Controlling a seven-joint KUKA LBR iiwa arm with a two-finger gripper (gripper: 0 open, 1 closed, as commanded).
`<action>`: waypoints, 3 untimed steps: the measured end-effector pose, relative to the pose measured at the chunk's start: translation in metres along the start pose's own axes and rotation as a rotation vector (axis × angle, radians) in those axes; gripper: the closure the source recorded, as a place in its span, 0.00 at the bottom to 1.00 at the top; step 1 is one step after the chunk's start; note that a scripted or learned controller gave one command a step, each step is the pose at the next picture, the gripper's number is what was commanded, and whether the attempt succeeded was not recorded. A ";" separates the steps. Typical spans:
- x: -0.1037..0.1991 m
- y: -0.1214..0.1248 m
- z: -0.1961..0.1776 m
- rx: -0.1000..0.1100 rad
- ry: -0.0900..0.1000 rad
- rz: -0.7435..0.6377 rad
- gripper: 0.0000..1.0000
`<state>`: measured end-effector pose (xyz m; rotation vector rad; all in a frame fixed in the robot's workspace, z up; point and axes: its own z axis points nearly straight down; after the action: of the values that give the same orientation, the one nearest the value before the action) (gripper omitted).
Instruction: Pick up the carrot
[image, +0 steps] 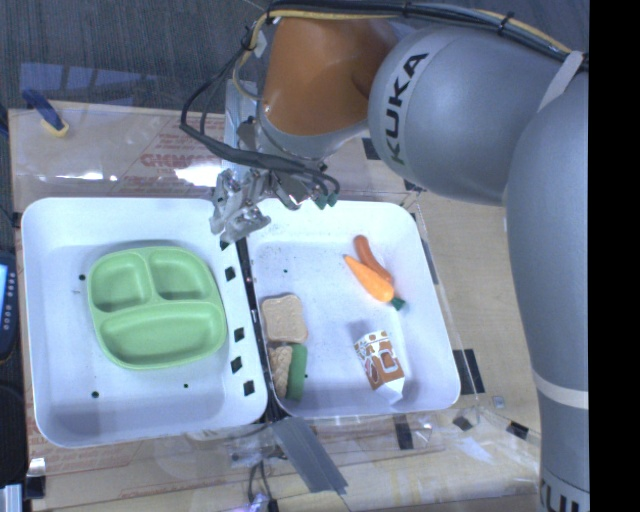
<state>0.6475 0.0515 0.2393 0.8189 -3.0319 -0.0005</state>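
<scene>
An orange carrot (371, 279) with a small green tip lies in the right bin (425, 330), toward its upper right, beside a reddish sausage-shaped piece (371, 253). My gripper (235, 213) hangs over the upper part of the divider between the two bins, well to the left of the carrot. Nothing is visible between its fingers.
A green divided plate (155, 305) rests in the left bin (50, 330). The right bin also holds a slice of bread (284, 317), a cracker with a green piece (290, 370) at the front left, and a brown and white packet (382, 364). The big grey arm overhangs the right side.
</scene>
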 end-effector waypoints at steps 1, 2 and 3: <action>-0.024 0.040 -0.051 0.003 -0.006 -0.580 1.00; -0.038 0.046 -0.040 0.003 -0.006 -0.696 1.00; -0.003 0.083 -0.039 0.002 -0.003 -0.739 1.00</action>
<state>0.6078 0.1248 0.2783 1.8601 -2.5345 0.0001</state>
